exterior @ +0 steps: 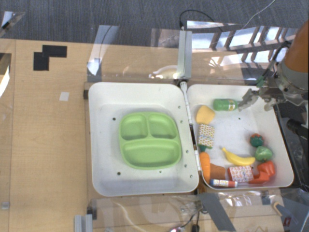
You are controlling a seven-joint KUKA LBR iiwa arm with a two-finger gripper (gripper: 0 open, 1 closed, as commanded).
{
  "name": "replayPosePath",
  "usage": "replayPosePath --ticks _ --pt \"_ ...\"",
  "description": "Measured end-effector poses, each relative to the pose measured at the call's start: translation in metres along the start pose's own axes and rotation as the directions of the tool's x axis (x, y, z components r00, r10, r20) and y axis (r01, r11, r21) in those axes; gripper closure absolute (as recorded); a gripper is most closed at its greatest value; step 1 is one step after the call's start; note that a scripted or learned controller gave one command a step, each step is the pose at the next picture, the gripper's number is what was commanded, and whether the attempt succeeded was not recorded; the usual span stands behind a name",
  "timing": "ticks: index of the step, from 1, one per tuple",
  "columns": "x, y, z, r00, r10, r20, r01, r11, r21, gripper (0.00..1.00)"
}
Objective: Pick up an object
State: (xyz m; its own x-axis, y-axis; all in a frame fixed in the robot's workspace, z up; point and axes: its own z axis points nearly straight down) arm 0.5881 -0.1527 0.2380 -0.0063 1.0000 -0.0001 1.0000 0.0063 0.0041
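While our arm reaches in from the right edge of the bench, our gripper (257, 96) hangs over the upper right part of the right bin (286, 144), just beside a green bottle (225, 104) lying on its side near the far wall. Whether the jaws are spread or pressed together we cannot tell; nothing sits visibly between them, and the bottle lies just to their left, apart from them as far as we can make out.

Along the right bin's left side we see a yellow wedge-shaped piece (204, 114), a small checkered box (206, 136) below it, and an orange carrot (205, 165) nearer the front. A yellow banana (237, 158) lies in the middle. At the front edge a red-and-white tube (225, 182) rests against a red and white packet (241, 173), with a red toy (264, 172) at the front right corner. Near the right wall sit a small red and green piece (256, 140) and a green leafy piece (263, 153) just below it.

We see a green divided plate (150, 140) lying flat in the middle of the left bin (104, 129).
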Motion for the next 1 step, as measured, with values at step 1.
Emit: replayPosePath --ticks 1 --pt "-0.0395 -0.0320 0.1321 0.989 0.149 0.000 -0.149 0.989 0.003 0.00"
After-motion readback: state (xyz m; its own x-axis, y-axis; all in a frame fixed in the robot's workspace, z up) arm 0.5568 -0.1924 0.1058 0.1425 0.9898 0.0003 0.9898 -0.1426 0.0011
